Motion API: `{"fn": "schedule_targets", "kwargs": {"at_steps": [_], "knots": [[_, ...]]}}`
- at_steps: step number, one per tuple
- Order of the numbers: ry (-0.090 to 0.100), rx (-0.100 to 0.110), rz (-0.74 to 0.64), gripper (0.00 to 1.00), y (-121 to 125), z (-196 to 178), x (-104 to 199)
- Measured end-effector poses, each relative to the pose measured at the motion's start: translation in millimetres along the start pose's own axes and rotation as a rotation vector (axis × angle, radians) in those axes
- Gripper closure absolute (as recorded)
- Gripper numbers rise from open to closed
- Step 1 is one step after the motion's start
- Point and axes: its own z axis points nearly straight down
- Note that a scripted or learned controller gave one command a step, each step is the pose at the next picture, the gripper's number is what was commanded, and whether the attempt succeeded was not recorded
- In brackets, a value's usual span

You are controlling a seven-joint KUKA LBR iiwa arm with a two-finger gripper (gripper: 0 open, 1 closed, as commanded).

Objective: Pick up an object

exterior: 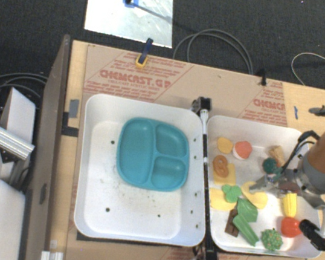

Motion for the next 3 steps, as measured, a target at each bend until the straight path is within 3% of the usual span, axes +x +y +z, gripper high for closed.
{"fn": "schedule_targets", "kwargs": {"at_steps": [1,2,3], "knots": [[-0.011,-0.004,-0.009,0.0,58.2,-0.9,19.6],[-0.002,0.011,-0.006,0.0,82.6,-5.1,-3.5],[-0.011,-0.004,-0.009,1.0,84.7,-17.2,-4.5]]}}
